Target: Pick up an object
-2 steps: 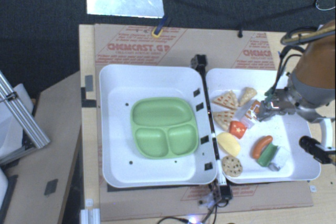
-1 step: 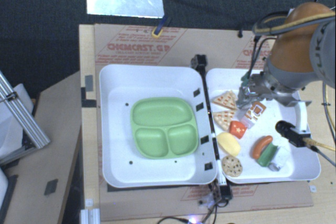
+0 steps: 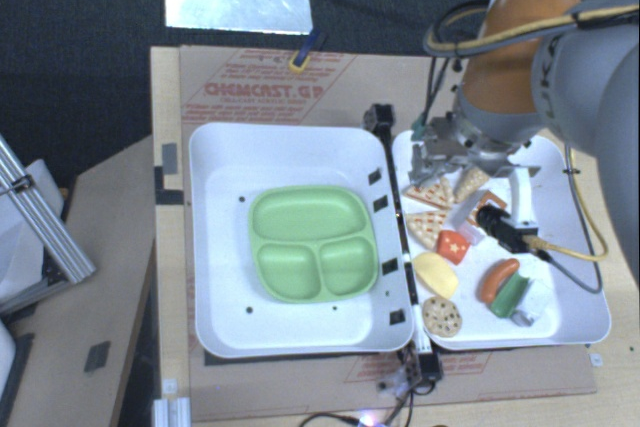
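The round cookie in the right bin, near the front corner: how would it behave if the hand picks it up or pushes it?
The round cookie lies flat, so it probably slides rather than rolls when pushed. Its low, thin edge likely gives the fingers little to pinch. It looks small and is probably light, and it sits close to the right bin wall, which may block a push.

I see the gripper (image 3: 437, 165) low over the right bin (image 3: 575, 315), just above a pizza slice (image 3: 432, 190). A cookie (image 3: 441, 316), sausage (image 3: 499, 278) and yellow piece (image 3: 436, 274) lie nearer me. The left bin (image 3: 215, 245) holds a green divided tray (image 3: 310, 243).
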You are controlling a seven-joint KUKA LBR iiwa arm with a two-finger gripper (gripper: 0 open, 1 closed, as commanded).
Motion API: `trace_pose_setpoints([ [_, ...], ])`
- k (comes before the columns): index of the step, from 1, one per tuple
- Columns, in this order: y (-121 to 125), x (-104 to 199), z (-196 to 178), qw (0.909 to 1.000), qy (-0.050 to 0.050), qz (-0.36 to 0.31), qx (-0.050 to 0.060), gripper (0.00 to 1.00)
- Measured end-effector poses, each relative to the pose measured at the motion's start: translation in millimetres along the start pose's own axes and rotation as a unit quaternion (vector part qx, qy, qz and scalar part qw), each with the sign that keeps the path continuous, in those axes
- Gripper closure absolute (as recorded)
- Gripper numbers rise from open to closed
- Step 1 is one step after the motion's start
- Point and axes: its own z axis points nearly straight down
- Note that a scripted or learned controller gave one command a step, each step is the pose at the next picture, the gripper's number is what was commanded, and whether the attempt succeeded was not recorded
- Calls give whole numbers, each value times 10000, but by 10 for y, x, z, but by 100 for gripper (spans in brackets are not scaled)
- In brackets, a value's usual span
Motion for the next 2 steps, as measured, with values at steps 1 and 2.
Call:
trace_pose_setpoints([
  [1, 310, 515, -75, 10000, 2, 5, -6, 100],
  [2, 545, 773, 53, 10000, -8, 23, 2, 100],
])
